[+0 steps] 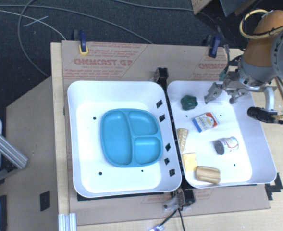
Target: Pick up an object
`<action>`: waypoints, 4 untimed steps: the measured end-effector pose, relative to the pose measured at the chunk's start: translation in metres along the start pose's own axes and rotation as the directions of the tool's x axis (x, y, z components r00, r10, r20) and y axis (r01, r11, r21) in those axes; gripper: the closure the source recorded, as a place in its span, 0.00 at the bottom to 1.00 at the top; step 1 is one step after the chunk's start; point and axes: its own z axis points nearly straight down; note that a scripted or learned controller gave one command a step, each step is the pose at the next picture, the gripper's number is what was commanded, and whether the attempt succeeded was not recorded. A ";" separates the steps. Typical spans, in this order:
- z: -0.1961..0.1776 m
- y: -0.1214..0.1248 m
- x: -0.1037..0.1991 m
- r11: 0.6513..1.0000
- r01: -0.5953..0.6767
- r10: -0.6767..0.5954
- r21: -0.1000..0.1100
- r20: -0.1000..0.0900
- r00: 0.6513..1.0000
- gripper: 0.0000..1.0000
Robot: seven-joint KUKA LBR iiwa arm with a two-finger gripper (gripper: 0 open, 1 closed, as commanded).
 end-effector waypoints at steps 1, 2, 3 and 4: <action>-0.015 0.002 0.000 1.000 0.001 -0.001 -0.008 0.001 1.000 1.00; -0.081 0.003 -0.003 1.000 0.001 -0.001 -0.014 0.004 1.000 1.00; -0.078 0.004 -0.003 1.000 0.001 -0.001 -0.008 0.002 1.000 1.00; -0.088 -0.001 0.043 1.000 0.005 -0.005 -0.005 -0.001 1.000 1.00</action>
